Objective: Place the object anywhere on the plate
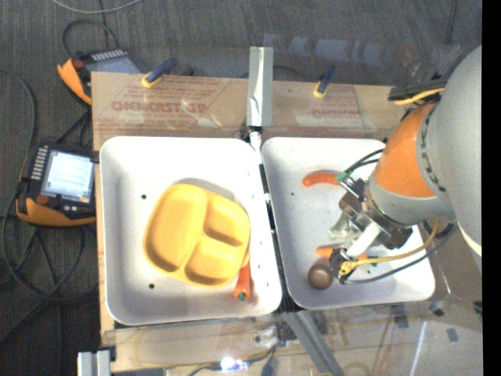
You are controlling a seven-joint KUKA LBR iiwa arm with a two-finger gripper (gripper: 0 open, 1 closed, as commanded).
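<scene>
Camera view: brown ball [319, 276] just left of the gripper [342, 266].

The arm [438, 155] is cut off by the right edge at three o'clock, so its upper links cannot be traced. Its wrist covers the right bin's [313, 151] right wall and part of the floor. The gripper [344, 261] is buried in cables; the state of its fingers cannot be told. An orange piece [325, 251] just beside it is partly hidden. The carrot [243, 284], at five o'clock from the plate [200, 233], is partly tucked under the rim.
</scene>
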